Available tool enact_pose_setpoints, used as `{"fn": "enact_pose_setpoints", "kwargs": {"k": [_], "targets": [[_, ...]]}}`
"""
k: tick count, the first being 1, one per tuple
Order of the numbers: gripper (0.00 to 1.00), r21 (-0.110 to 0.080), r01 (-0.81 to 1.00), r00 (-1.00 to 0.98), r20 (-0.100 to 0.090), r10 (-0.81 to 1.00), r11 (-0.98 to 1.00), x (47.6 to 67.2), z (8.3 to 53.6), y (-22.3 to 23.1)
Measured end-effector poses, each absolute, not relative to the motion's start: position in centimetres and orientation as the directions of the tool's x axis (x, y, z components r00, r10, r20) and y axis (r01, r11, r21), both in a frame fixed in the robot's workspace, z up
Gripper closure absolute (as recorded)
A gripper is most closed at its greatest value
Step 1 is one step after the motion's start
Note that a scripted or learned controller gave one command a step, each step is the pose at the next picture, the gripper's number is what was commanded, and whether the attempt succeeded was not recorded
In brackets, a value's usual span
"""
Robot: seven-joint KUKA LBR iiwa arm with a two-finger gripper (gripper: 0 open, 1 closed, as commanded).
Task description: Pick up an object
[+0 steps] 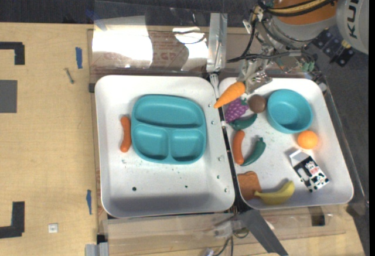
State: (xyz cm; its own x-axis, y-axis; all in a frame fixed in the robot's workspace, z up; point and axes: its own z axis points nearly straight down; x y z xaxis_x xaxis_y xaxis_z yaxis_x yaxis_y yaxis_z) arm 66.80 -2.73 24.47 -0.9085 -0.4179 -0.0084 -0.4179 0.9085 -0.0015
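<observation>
My gripper [254, 80] hangs over the back left corner of the right bin [337, 132], below the orange-banded wrist. An orange carrot [230, 95] slants down and to the left from its fingers, thick end pinched between them and tip over the divider between the two bins. The gripper is shut on that thick end. Just below the carrot lie purple grapes [236, 111] and a brown round item [256, 103].
The right bin also holds a teal bowl [288, 109], an orange [306, 139], two green vegetables [254, 151], a red-orange piece [238, 146], a banana [274, 193], a brown slice [249, 181] and a white box [309, 170]. The left bin [111, 178] holds a teal divided plate [169, 128] and an orange sausage [125, 133].
</observation>
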Motion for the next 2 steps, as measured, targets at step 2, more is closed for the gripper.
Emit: {"fn": "enact_pose_setpoints", "kwargs": {"k": [2], "targets": [[1.0,-0.006,-0.582,-0.813,-0.016,-0.582,0.813,61.7,27.0,-0.1]]}}
